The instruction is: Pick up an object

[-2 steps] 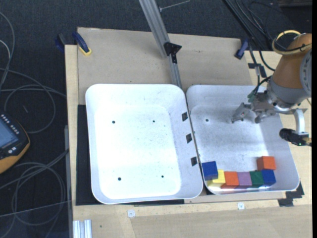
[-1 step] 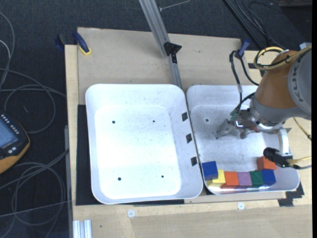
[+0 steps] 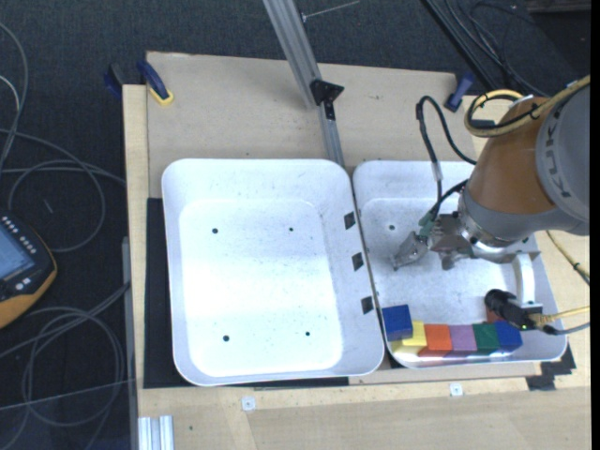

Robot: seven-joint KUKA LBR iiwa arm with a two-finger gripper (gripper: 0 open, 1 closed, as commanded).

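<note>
The blocks (image 3: pixel 453 337) sat in a row along the near wall of the right bin (image 3: pixel 375 181), you'll note: a blue one (image 3: pixel 397 321) at the left end, slightly raised over a yellow one (image 3: pixel 410 342), then orange (image 3: pixel 438 337), purple (image 3: pixel 464 337), green (image 3: pixel 487 337) and another blue (image 3: pixel 509 337) running to the right. They touched one another, packed side by side against the rim.

Your gripper (image 3: pixel 427 249) hung over the middle of that same bin, farther from you than the row and apart from it. Its two grey fingers (image 3: pixel 409 250) were spread a little, tips pointing down and left toward the bin floor, and nothing lay between them. The arm (image 3: pixel 520 172), grey with its orange band, came in from the right and covered the far right corner of the bin.

The left bin (image 3: pixel 173 251) lay just beside the right one, their walls touching along the middle. A slanted metal pole (image 3: pixel 295 50) crossed the far side of the bench (image 3: pixel 234 101), ending near where the two bins met.
</note>
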